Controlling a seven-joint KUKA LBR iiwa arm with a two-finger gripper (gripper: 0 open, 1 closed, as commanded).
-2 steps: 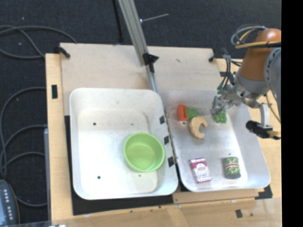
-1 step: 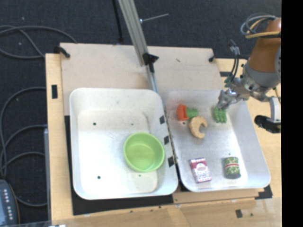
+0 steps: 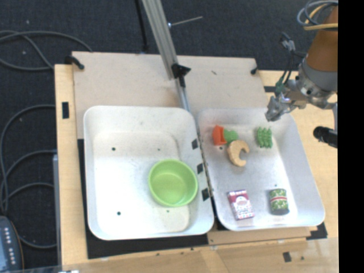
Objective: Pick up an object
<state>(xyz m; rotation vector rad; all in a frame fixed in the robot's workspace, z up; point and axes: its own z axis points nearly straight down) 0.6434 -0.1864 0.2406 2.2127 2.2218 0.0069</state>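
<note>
Green ridged toy just below the claw

Arm cut by right edge

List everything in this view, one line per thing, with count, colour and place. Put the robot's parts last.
bins: 2, white, side by side on the bench
bowl: 1, light green, left bin, near its right wall
orange and green toy: 1, right bin, upper left
croissant toy: 1, tan, right bin, just below the orange and green toy
bumpy green toy: 1, right bin, upper middle
small box: 1, red and white, right bin, lower part
can: 1, green, right of the small box
metal pole: 1, grey, slanting above the bins
arm: 1, grey with orange band, right side
pincer: 1, above the right bin's upper edge, near the bumpy green toy
</note>
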